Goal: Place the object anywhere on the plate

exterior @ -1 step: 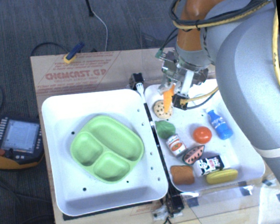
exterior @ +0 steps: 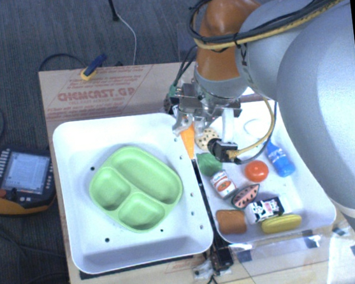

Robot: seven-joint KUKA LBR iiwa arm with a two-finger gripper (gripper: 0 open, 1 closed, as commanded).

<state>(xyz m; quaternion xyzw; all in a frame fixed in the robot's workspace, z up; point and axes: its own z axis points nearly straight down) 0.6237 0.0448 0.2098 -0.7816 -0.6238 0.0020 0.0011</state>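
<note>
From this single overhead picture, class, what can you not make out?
- Gripper fingers: hidden under the wrist, camera view.
- Orange carrot: held or just lying there, unclear.
- Right bin: far side covered by the arm.
- Small can: label too small to read.

Robot lab, teach pendant [exterior: 16,180], cables [exterior: 120,13]

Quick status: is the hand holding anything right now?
Hand: closed on the orange carrot, raised over the rim between the two bins.

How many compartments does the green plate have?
3. The green plate in the left bin has one large compartment upper right, one at left, one at bottom.
</note>
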